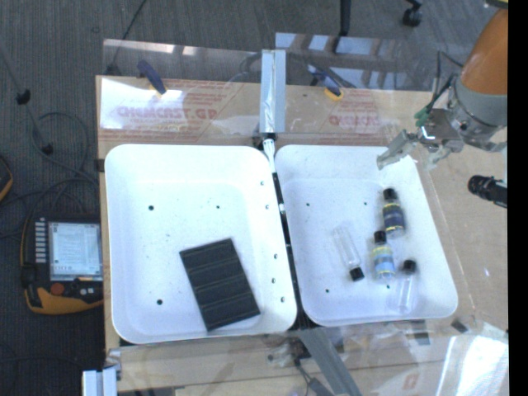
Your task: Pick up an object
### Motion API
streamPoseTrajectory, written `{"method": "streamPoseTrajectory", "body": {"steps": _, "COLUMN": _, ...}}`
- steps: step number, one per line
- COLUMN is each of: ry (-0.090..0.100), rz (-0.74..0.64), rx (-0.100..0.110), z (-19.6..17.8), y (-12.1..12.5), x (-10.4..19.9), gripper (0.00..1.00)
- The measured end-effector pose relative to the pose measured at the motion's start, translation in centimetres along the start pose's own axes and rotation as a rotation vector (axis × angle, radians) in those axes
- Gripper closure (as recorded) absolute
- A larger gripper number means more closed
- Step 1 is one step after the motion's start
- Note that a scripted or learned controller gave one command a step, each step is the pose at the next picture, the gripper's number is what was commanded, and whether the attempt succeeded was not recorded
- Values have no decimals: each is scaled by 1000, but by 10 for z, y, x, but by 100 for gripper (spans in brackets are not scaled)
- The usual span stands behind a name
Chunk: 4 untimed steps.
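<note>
Grey-cased and orange-banded above the wrist, reaching in as the KUKA arm point(487, 73) and carrying the two-finger gripper point(412, 153) over the far right corner of the right-hand shallow white plastic bin point(330, 180). Showing the fingers point(392, 153) spread wide, gripping nothing between them. Judging the step as the approach, with no grasp yet made.

Lying well apart from the fingers, toward the near side of that bin, as likely targets:
- the dark glass bottle with a yellow label point(393, 214), closest to the fingers and directly nearward of them;
- the small bottle with a pale blue label point(382, 256), just beyond it;
- the clear plastic vial with a black cap point(347, 252), off to the fingers' left;
- the second clear vial point(403, 289), farthest from the fingers, beside the near rim.

Resting much farther to the fingers' left, in the left-hand white bin point(132, 221), as the black ribbed rectangular pad point(219, 285).

Calling next, probably, for travelling nearward over the bottles, descending with the fingers straddling one of them, then closing. Risking, given the crowding, nudging a neighbour or pinching two together.
</note>
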<state>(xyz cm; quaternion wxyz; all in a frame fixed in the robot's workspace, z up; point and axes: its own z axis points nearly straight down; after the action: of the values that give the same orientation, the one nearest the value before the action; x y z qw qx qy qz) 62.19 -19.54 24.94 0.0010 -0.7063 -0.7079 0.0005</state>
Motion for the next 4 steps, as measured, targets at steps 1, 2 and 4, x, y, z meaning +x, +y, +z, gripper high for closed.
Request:
{"method": "streamPoseTrajectory", "body": {"steps": 1, "ry": 0, "rz": -87, "rx": 1, "z": 98, "y": -59, "x": -13, "gripper": 0}}
{"method": "streamPoseTrajectory", "body": {"steps": 2, "ry": 5, "rz": -168, "rx": -6, "z": 153, "y": -43, "x": -20, "gripper": 0}}
{"method": "streamPoseTrajectory", "body": {"steps": 4, "ry": -1, "rz": -165, "rx": -2, "z": 75, "y": 8, "x": 34, "gripper": 100}}
